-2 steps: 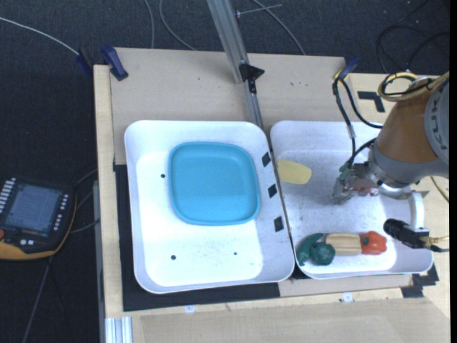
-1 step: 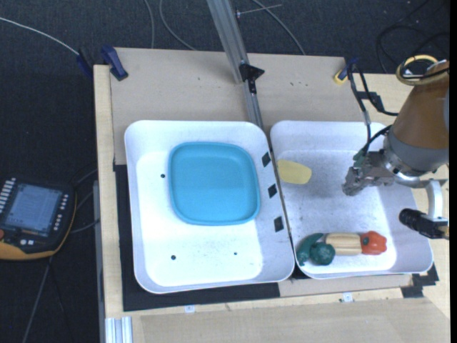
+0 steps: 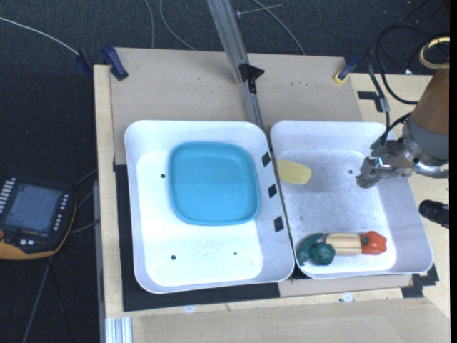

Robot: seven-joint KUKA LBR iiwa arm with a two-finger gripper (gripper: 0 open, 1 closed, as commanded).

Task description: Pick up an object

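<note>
Gripper (image 3: 370,175) hanging over right bin (image 3: 400,213) far side – can't tell its state; toys (image 3: 343,246) sitting near edge.

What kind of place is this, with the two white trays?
Probably a robotics lab: a robot arm reaches over two white bins on a bench, cables trail across the floor, and a handheld control pendant lies nearby.

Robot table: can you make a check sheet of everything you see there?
Surface: wooden bench bearing left bin and right bin.
Job's things: yellow piece at right bin's far left; green, tan and red toy along its near edge.
Clutter: blue plate in left bin.
Claw: claw above right bin's right side, nothing seen between its fingers.
Cables: black cables on floor.
Surroundings: handheld controller at left; dark carpet.
</note>
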